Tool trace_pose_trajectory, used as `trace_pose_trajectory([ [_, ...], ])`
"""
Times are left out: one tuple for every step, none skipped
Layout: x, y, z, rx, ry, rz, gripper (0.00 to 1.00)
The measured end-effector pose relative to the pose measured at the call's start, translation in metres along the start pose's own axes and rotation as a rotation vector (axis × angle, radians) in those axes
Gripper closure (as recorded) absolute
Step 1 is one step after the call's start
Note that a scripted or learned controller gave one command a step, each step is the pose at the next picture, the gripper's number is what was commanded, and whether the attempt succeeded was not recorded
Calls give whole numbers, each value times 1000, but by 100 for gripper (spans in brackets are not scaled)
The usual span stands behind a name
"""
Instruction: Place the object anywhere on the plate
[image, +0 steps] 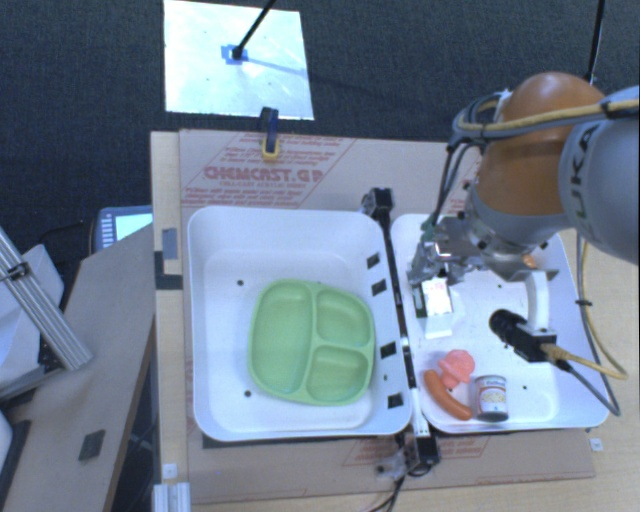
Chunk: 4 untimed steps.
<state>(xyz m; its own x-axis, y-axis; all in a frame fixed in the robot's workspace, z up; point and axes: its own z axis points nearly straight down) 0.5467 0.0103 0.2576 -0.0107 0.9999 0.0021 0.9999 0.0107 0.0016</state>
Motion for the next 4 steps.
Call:
trace_pose_trajectory([
  [56, 16, 15, 1, 0, 0, 100],
  [111, 21, 11, 0, 1, 0, 100],
  [156, 28, 14, 1, 0, 2, 100],
  [153, 28, 14, 1, -2, 6, 0],
])
